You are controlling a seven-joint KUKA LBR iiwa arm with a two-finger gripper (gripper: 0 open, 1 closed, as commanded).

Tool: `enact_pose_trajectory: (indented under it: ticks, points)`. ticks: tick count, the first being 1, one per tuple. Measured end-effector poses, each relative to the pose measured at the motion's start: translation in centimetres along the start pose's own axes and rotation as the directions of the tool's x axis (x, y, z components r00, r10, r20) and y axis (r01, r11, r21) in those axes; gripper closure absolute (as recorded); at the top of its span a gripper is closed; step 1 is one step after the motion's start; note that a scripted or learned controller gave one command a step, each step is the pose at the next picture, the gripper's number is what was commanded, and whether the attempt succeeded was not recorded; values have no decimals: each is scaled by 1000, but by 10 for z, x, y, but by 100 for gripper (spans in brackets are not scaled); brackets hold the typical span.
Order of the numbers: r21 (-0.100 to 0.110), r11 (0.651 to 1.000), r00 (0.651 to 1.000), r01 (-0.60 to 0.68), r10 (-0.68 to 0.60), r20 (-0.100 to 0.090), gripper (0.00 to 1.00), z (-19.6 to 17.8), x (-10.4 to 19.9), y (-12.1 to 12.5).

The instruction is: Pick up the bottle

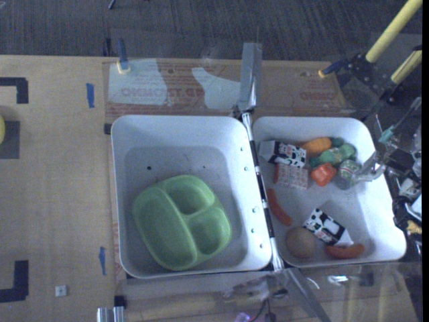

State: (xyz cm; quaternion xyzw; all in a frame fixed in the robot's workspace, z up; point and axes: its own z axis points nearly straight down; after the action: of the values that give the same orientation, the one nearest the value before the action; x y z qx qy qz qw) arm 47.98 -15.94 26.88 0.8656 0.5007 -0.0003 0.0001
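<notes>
Nearest, right white bin [387, 210], near edge: a red sausage-shaped toy [345, 250] by the near right corner; a brown rounded potato-like toy [301, 242] by the near left corner; a black-and-white cow-patterned carton [327, 227] between and just behind them.
Left white bin [120, 180], near half: a light green compartmented plastic plate [182, 221].
Right bin, left wall: a thin red chilli-like strip [278, 208].
Right bin, middle: a pink patterned flat packet [291, 176]; an orange-red blocky toy [323, 174] just right of it; a small grey round item [347, 172] further right.
Gripper [365, 170]: low at the bin's right wall, just beside the grey round item; whether it is parted or closed cannot be told, and no grasp is visible.
Right bin, far edge: a second cow-patterned carton [287, 153]; an orange carrot-shaped toy [316, 145].
Task item: the small green plastic bottle [337, 155], lying near the far right corner, just right of the carrot-shaped toy and apart from the gripper.
</notes>
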Motion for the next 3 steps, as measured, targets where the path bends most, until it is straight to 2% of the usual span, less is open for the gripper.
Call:
enact_pose_trajectory:
  ticks: [1, 2, 3]
  points:
    - [6, 896, 896, -444, 444, 2, 0, 109, 44, -25]
    - [8, 897, 897, -442, 442, 4, 100, 100, 44, -25]
    - [1, 942, 942, -334, 334, 1, 100, -77, 133, -77]
